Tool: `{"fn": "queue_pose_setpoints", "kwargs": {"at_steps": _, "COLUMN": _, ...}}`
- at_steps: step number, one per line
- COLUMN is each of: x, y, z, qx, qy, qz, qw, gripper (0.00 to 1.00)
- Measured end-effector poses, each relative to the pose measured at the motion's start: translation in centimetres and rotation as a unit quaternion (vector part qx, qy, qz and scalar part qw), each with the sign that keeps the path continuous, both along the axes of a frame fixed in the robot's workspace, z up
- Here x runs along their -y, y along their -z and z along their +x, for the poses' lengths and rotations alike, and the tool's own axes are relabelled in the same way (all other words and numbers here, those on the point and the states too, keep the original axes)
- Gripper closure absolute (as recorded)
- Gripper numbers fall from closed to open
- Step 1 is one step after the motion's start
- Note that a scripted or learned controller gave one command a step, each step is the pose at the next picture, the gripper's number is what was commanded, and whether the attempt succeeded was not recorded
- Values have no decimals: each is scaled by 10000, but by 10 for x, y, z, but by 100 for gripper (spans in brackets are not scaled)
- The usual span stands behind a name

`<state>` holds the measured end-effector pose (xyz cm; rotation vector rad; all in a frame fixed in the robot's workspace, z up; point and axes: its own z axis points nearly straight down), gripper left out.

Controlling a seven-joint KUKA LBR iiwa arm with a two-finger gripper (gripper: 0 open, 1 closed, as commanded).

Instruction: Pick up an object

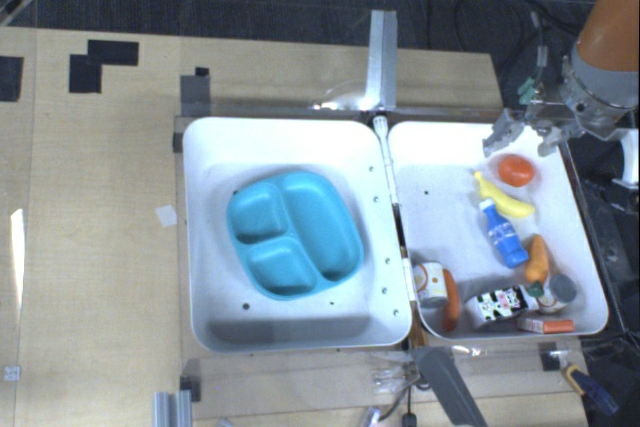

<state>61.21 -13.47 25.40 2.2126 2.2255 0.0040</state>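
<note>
i see my gripper [524,130] up at the far end of the right bin [440,160]. its two fingers stand apart, so it is open, and there is nothing between them.

just under it sits a little orange tomato [516,170]. i think that is the one to grab. it touches a yellow banana [506,199], and next to the banana lies a blue bottle [503,233]. near the bottle is an orange carrot [539,259]. at the near end there is a small can [431,281] and a black and white box [499,303].

the tomato looks like a toy, so i guess it is light and hard. it is round and smooth, so it could slip or roll away. i would pinch it on its two fat sides, right in the middle.

the left bin [215,165] has a blue tray [294,233] with three parts.
</note>
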Motion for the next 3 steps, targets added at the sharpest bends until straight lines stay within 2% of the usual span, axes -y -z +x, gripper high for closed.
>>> {"fn": "queue_pose_setpoints", "kwargs": {"at_steps": 1, "x": 33, "y": 152, "z": -31, "qx": -7, "qy": 359, "qz": 1, "qw": 9994, "gripper": 0}}
{"fn": "queue_pose_setpoints", "kwargs": {"at_steps": 2, "x": 32, "y": 141, "z": -29, "qx": 21, "qy": 353, "qz": -2, "qw": 9994, "gripper": 100}}
{"fn": "queue_pose_setpoints", "kwargs": {"at_steps": 3, "x": -40, "y": 10, "z": -21, "qx": 14, "qy": 215, "qz": 2, "qw": 9998, "gripper": 100}}
